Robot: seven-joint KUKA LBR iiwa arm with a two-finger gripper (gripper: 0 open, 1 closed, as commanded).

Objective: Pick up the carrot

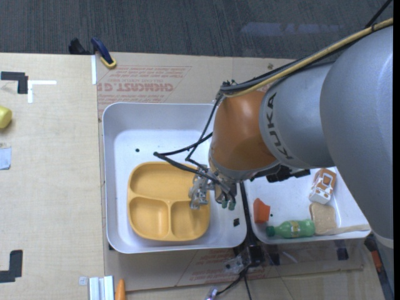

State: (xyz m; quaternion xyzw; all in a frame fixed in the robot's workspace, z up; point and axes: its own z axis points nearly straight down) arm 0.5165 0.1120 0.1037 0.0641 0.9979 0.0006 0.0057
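End effector point(209, 195) hung over the left bin point(119, 167), above the right edge of a yellow divided plate point(164, 202). How far it was open could not be told; nothing was seen held in it.

Carrot point(260, 210): small orange piece, wedge-like, lay in the right bin point(356, 214) near that bin's left wall. It sat to the right of the end effector, across the wall between the two bins, apart from it.

Right bin also held a green bottle point(292, 229) lying on its side just below the carrot, a tan slab like a sponge or bread slice point(323, 219) right of the bottle, and a white-and-orange carton point(322, 185) above the slab. A small dark object point(235, 222) lay on the left bin's floor just right of the plate.

Grey arm point(337, 99) with its orange band point(240, 130) covered the upper part of the right bin. Black cables point(187, 152) looped from the wrist over the left bin.

Plate: smooth, rounded corners, three compartments. Bins: shallow, white, smooth. Desk point(50, 199): pale wood surface, with a printed cardboard sheet point(144, 83) under the bins. A yellow object point(4, 117) lay at the far left edge of the desk.
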